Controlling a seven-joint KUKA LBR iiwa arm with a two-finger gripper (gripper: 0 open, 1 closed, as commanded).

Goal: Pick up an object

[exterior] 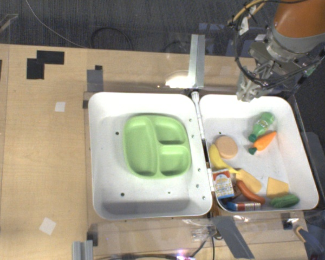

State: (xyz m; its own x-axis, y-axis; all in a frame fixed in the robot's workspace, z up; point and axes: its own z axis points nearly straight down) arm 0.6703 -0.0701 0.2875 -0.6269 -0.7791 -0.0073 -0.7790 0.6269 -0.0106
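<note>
Two white bins sit side by side on your bench, and the right bin [292, 124] carries all the small things you could pick. Look first at the green bottle [261, 124], lying tilted toward the far right of that bin, with an orange carrot [264, 141] touching its near end; the carrot has a dark green tip pointing left. Left of them you see a round tan disc [226, 146], flat like a biscuit, and just beside it a yellow banana [216, 158] against the bin's left wall. Nearer to you the pieces crowd together: a small printed carton [223, 184] with red and white on it, a yellow wedge [249, 181] resting over a brownish-red sausage [249, 194], a pale yellow cheese-like wedge [277, 186], and a dark green pickle [284, 201] at the near right corner. A blue and red marker [241, 205] lies along the near wall.

The left bin [105, 161] holds a light green divided plate [156, 145] with three sections.

Your gripper [247, 92] hangs over the far left corner of the right bin, well apart from every item, with the orange-banded arm [300, 15] above it at the far right. From this view you cannot tell how its fingers are set, and nothing is visibly held.
</note>
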